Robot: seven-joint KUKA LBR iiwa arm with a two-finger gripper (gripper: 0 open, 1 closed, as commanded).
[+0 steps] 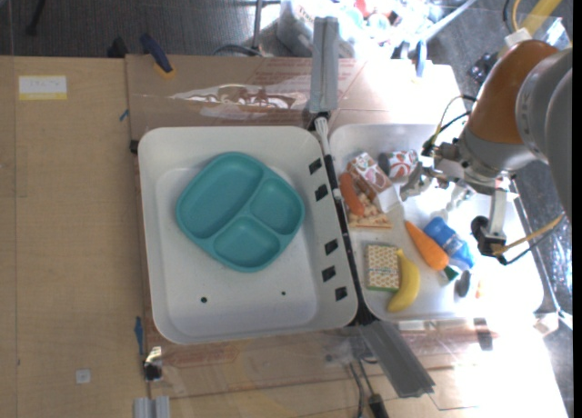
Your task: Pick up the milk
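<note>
Two white bins sit side by side on the bench, and the left bin (182, 312) holds a teal plate (239, 211) with three parts. The right bin (427, 312) holds a small milk carton (370, 175) near its top left corner, an orange carrot (426, 243), a yellow banana (406, 286), a blue thing (449, 240) and a checked cracker block (382, 266). The gripper (414, 180) hangs low just right of the milk carton, with the grey and orange arm (509, 107) reaching in from the right.
</note>
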